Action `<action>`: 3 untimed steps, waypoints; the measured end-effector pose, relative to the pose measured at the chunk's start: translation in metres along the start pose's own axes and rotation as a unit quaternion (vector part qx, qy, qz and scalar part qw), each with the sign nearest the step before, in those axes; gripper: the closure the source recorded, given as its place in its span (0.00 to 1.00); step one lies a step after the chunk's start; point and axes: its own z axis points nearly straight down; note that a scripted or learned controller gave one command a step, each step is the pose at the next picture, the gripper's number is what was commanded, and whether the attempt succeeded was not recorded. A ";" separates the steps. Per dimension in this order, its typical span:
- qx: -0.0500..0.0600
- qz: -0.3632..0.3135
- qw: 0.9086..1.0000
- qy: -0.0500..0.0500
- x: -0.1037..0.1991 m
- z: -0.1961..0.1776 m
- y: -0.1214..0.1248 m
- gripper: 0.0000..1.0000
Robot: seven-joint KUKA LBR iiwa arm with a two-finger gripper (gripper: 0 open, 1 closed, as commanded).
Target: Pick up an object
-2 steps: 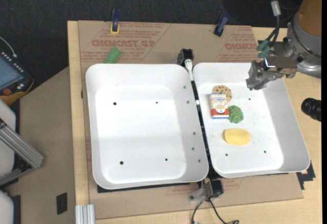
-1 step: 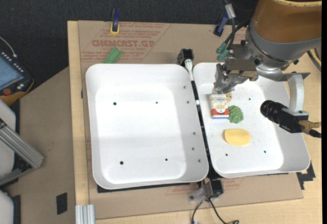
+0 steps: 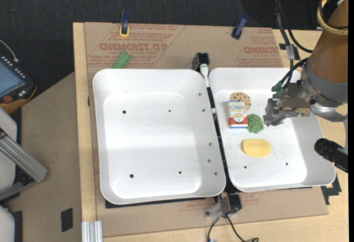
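Observation:
In the right bin point(image 3: 293, 169) lie a round cookie point(image 3: 241, 98), a small white and red carton point(image 3: 237, 113), a green broccoli piece point(image 3: 254, 122) and a yellow oval piece point(image 3: 256, 148). My gripper point(image 3: 274, 117) hangs over the right bin, just right of the broccoli and above the yellow piece. Nothing shows between its fingers.
The left bin point(image 3: 110, 141) sits beside the right one, with a black clamp point(image 3: 200, 61) at the seam's far end. A green strip point(image 3: 121, 60) lies on the cardboard behind the left bin. Blue clips point(image 3: 239, 25) hold the cardboard's far edge.

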 end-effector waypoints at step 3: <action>-0.007 -0.009 1.000 0.002 0.139 -0.032 0.026 1.00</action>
